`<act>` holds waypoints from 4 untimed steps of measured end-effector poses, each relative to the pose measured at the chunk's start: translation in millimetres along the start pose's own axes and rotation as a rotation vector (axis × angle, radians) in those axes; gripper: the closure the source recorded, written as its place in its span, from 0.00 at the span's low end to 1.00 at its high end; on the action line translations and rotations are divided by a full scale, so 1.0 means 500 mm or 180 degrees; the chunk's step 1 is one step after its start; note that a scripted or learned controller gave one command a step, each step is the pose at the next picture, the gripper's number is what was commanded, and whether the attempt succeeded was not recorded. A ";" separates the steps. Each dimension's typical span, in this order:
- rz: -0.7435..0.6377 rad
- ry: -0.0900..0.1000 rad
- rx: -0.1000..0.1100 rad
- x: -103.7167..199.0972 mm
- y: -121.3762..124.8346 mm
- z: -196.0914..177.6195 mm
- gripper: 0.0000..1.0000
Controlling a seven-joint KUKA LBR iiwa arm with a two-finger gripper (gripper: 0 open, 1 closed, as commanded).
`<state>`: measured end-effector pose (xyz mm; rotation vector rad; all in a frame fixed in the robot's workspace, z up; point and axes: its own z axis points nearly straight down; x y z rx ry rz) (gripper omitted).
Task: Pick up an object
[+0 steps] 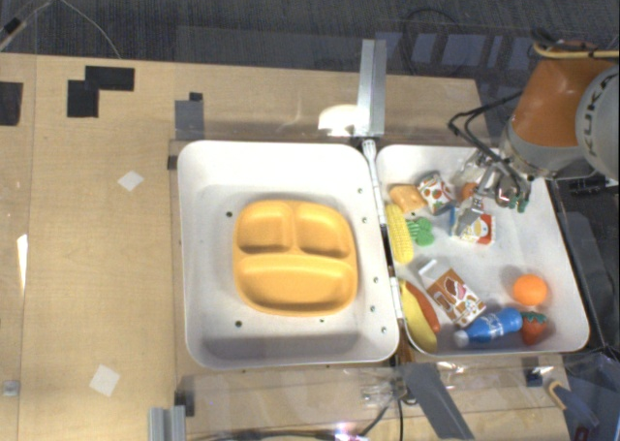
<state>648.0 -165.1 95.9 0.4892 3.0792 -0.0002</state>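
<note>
The right bin (564, 236) holds several toy groceries. A small red and white carton (435, 192) lies at the back beside an orange bun-like piece (405, 197). A white, red and blue packet (475, 226) sits just below my gripper (487, 184), which hangs low over the bin's back part, right of the small carton. Further left are a corn cob (398, 233) and a green piece (419, 232). Toward the front lie a banana (418, 318), a brown carton (455, 296), an orange (530, 290), a blue bottle (494, 326) and a red fruit (536, 330).
The left bin (208, 236) holds a yellow divided plate (294, 257). A metal post (372, 90) rises behind the wall that the two bins share. Black cables (475, 124) trail beside the arm's orange band (552, 105) at the back right.
</note>
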 end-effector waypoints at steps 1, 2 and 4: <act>-0.0555 0.0048 0.0000 0.033 0.052 -0.081 0.00; -0.0527 0.0050 -0.0019 0.111 0.352 -0.181 0.00; 0.0975 0.0071 0.0020 0.273 0.531 -0.150 0.00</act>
